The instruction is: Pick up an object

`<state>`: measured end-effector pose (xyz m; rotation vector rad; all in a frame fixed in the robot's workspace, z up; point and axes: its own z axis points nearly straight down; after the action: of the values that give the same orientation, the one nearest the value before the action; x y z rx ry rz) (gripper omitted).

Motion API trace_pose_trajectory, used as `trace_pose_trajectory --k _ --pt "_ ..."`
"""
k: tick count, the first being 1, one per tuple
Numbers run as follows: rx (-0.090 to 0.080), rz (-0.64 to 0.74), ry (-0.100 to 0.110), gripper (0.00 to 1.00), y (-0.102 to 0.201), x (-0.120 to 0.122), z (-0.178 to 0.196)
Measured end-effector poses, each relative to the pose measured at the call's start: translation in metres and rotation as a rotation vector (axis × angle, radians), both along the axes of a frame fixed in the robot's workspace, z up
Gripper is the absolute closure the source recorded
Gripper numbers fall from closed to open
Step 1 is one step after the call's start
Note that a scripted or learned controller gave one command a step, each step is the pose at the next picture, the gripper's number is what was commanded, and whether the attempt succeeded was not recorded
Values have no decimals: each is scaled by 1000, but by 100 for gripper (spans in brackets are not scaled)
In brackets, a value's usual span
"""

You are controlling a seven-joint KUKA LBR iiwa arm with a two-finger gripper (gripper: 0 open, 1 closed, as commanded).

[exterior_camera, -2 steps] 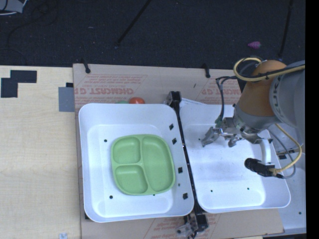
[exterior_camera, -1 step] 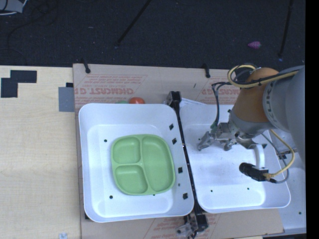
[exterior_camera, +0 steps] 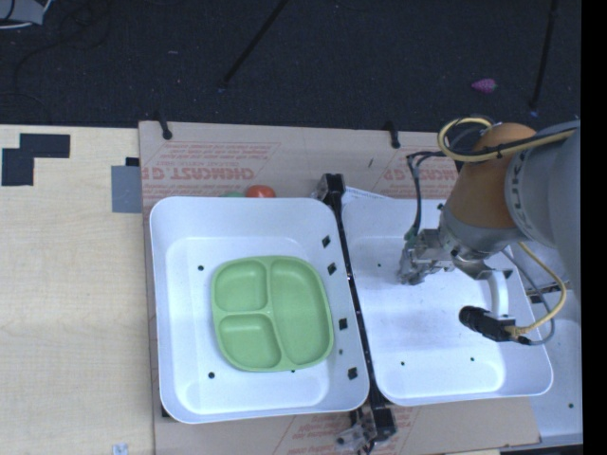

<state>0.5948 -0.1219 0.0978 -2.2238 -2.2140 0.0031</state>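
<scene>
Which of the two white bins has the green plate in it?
The left bin. The green divided plate lies flat on its floor, while the right bin has the gripper reaching down into it.

upside-down red print on the cardboard sheet [exterior_camera: 204, 164] behind the bins, roughly "chemcrzt", otherwise illegible

Two white bins side by side on cardboard-covered bench. Left bin [exterior_camera: 180, 254] holds green three-compartment plate [exterior_camera: 272, 312], lying flat at bin centre. Small red-orange object [exterior_camera: 260, 192] just outside left bin rim at 12 o'clock, partly hidden. Right bin [exterior_camera: 446, 368] has gripper [exterior_camera: 414, 265] low over its floor toward 11 o'clock. Arm [exterior_camera: 493, 192] enters from 3 o'clock, orange band above wrist, cables looping beside it.
</scene>
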Motion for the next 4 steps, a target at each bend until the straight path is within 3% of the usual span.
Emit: trace_pose_trajectory --k 2,3,4 --pt "-2 1 -6 100 -1 -10 103" --pt "-1 4 -5 100 -2 -10 134" --pt "1 9 -2 100 53 -10 141"
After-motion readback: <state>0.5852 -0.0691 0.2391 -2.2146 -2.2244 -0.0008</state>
